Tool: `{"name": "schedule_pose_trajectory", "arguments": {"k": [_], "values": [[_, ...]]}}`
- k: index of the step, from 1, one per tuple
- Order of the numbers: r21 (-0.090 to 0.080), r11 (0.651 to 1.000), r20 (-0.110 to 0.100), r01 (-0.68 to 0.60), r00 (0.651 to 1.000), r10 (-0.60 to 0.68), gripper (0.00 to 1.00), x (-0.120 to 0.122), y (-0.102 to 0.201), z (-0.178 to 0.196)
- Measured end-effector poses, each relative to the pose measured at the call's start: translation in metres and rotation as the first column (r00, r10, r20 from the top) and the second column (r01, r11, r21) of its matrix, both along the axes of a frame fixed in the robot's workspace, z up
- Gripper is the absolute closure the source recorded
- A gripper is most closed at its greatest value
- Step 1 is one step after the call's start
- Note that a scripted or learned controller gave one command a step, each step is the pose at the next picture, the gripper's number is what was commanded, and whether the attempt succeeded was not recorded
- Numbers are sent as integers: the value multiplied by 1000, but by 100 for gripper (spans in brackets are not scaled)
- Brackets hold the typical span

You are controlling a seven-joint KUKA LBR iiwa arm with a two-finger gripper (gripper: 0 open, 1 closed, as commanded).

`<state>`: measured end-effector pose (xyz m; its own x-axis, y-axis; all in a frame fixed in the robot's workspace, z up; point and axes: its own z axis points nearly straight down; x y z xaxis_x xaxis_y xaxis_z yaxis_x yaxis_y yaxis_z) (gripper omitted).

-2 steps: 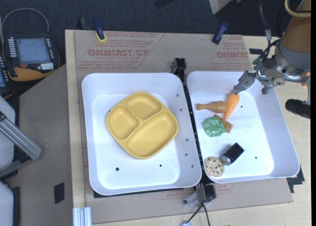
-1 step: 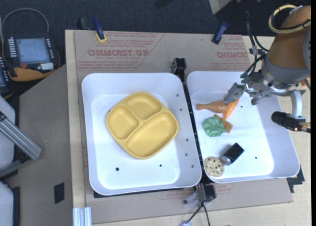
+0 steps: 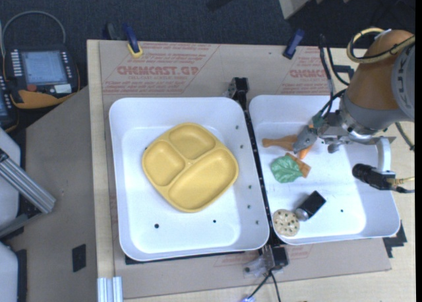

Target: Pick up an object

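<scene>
The gripper (image 3: 308, 140) hangs low in the right bin (image 3: 343, 225) over the orange piece (image 3: 282, 142), its opening impossible to read, and crowding against the green leaf (image 3: 287, 168) could spoil the grab.

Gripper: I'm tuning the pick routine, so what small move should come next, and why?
Probably a short descent. The gripper hangs in the right bin over the orange piece, with the green leaf just beyond, and nothing shows between its fingers yet.
</scene>
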<state>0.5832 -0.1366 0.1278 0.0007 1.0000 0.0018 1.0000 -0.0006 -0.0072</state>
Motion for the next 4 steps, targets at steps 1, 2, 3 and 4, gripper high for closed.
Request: {"name": "schedule_pose_trajectory", "arguments": {"k": [1, 2, 3, 4], "values": [[0, 1000, 3, 0, 1000, 0, 0, -1, 1, -46], [-2, 1000, 8, 0, 1000, 0, 100, 1, 0, -33], [-4, 1000, 13, -1, 1000, 1, 100, -5, 1, 29], [-4, 1000, 14, -1, 1000, 1, 100, 4, -7, 80]]}}
